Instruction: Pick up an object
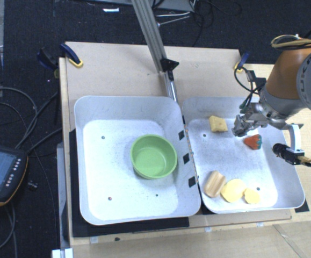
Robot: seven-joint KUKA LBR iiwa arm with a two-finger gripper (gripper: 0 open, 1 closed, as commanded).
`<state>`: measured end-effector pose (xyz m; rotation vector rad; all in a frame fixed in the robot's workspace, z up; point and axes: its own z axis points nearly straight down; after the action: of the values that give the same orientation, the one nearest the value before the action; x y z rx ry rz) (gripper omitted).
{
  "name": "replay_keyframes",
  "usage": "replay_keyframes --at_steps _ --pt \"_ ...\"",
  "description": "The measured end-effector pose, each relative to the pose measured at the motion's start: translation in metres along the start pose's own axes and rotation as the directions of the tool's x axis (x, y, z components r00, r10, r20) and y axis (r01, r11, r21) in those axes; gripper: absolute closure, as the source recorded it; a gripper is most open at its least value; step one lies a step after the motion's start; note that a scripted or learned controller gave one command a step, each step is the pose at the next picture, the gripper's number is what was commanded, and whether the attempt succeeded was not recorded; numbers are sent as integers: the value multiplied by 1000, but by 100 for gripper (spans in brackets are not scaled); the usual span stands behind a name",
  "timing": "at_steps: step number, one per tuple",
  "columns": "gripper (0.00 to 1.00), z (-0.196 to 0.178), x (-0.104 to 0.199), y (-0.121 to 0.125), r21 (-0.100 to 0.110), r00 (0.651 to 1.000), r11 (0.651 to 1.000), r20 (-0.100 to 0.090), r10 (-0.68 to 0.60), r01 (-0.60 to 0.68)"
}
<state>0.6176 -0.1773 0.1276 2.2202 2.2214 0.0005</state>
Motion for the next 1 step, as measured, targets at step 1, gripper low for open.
replay_keyframes --at_steps 1 --pt "100 -43 3 3 -2 1000 1000 0 0 0"
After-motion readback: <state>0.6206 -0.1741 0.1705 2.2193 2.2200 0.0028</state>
